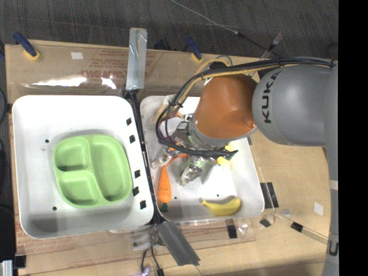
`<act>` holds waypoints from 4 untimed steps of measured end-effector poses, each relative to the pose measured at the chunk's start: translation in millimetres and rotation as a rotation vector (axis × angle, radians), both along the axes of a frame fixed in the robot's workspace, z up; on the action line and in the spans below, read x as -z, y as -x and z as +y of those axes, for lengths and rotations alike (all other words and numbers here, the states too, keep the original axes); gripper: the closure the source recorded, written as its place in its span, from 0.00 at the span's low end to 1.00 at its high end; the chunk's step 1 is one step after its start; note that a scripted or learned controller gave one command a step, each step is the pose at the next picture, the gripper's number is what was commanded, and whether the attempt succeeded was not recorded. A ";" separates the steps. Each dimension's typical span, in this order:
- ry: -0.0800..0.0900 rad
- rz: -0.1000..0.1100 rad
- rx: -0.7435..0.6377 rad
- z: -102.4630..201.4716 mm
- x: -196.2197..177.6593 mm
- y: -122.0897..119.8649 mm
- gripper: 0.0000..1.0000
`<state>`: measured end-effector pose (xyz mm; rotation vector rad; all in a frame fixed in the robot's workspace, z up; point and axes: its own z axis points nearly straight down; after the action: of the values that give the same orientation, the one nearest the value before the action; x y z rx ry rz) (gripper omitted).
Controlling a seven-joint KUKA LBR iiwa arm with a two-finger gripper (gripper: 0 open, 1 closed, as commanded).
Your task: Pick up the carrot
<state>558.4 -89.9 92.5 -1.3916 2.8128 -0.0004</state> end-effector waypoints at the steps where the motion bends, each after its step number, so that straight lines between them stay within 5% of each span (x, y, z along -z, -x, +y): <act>1: 0.000 0.006 0.140 -5.9 1.6 29.5 0.00; 2: 0.000 0.001 -0.159 -2.1 0.3 11.1 0.00; 3: 0.000 0.006 -0.104 -6.6 1.6 36.0 0.00; 4: 0.000 0.001 -0.054 -9.0 0.3 15.5 0.00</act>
<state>542.9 -98.9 92.2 -1.4682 2.7753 0.0001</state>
